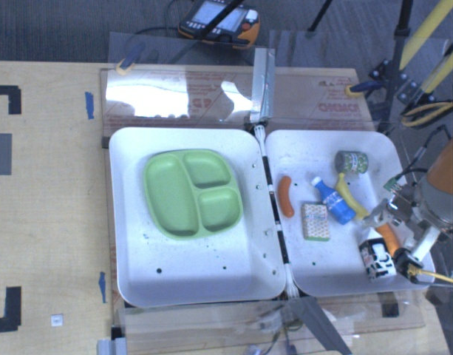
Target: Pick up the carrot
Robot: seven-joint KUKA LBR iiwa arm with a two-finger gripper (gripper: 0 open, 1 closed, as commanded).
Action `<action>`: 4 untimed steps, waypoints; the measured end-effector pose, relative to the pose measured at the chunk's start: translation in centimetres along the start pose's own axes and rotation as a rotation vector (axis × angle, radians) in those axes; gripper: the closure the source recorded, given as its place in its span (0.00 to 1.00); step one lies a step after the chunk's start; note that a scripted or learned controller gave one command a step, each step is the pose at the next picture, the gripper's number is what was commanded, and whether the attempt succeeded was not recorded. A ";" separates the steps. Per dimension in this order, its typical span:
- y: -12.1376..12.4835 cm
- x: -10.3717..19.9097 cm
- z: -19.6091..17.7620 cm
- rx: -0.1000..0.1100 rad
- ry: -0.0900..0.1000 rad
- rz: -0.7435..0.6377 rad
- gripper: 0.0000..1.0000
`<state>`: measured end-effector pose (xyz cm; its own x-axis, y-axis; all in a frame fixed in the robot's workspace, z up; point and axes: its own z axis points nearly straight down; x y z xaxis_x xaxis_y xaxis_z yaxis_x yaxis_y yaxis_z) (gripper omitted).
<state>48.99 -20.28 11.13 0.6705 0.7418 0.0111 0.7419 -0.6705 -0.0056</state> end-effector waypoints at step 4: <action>2.7 7.4 2.6 -0.008 -0.009 0.207 0.00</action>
<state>55.94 -16.55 8.60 0.8087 0.5883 0.0022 0.5883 -0.8087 0.0013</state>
